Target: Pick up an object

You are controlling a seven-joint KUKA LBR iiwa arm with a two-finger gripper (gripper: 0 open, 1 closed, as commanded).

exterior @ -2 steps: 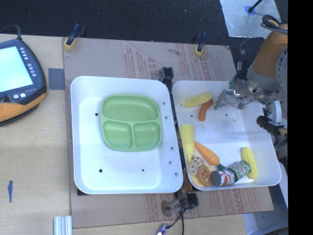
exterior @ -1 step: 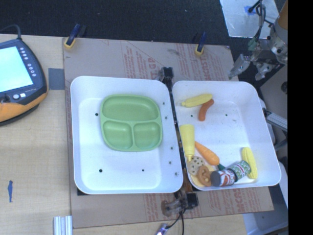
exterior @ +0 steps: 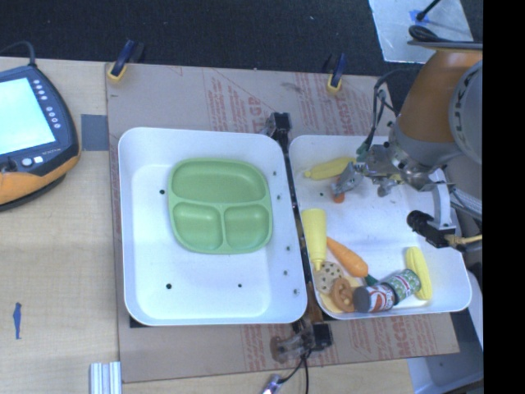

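Overhead, tool (exterior: 361, 176) in right bin (exterior: 385, 220), finger state unclear, yellow banana (exterior: 326, 169) just beside, carrot (exterior: 348, 257) apart

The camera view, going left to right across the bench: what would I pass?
Handheld screen pad → green divided plate → yellow block → carrot → small bottle → corn cob.

The pale wooden desk (exterior: 57, 253) carries a brown cardboard sheet (exterior: 221, 97). Two shallow white plastic bins (exterior: 139, 245) sit side by side on it. A grey-and-orange handheld control pendant (exterior: 29, 134) rests at the desk's left edge.
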